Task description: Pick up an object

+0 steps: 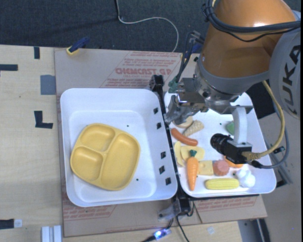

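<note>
My gripper (180, 111) hangs low over the far left corner of the right bin (260, 185), under the arm's big orange band. Just below it lie a pale ridged toy food (195, 128) and a red sausage (184, 137). Nearer the front are a yellow cheese slice (183, 152), an orange carrot (192, 169), a corn cob (221, 184), a pink round piece (221, 167) and a white piece (246, 177). A green item (230, 127) peeks out beside the arm. Nothing is visibly between the gripper and these items.
The left bin (70, 100) holds a yellow divided plate (105, 156). A black camera-like part and cables (227, 146) of the arm hang over the right bin's middle. A dividing rail (164, 150) with black clips separates the bins. The cardboard (136, 67) lies beneath.
</note>
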Available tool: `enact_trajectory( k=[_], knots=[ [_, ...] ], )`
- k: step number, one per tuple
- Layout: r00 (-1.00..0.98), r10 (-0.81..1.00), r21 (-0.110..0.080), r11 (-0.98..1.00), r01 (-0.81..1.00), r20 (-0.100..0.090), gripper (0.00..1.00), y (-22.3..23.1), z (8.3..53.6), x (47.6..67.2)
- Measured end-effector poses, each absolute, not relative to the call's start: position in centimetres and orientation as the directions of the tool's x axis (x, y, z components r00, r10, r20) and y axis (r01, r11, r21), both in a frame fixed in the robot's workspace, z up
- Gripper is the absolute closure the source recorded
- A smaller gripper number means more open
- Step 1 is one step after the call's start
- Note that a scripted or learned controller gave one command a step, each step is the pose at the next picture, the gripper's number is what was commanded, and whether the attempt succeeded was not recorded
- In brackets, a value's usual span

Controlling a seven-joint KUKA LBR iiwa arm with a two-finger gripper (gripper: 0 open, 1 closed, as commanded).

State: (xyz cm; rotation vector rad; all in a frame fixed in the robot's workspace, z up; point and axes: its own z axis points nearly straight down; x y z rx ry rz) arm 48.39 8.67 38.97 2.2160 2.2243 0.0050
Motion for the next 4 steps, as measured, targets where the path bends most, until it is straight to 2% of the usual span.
enact_trajectory(
  k=[1,2,3,4],
  knots=[
    [-0.002,1.0,-0.004,0.002,1.0,-0.001,1.0,10.2,36.1,48.3],
    [0.001,1.0,0.016,-0.001,1.0,0.002,1.0,6.0,50.5,48.4],
    [-0.005,1.0,-0.01,0.005,1.0,-0.002,1.0,10.6,40.1,48.3],
    [-0.009,1.0,-0.007,0.009,1.0,-0.001,1.0,18.7,35.2,50.4]
  ],
)
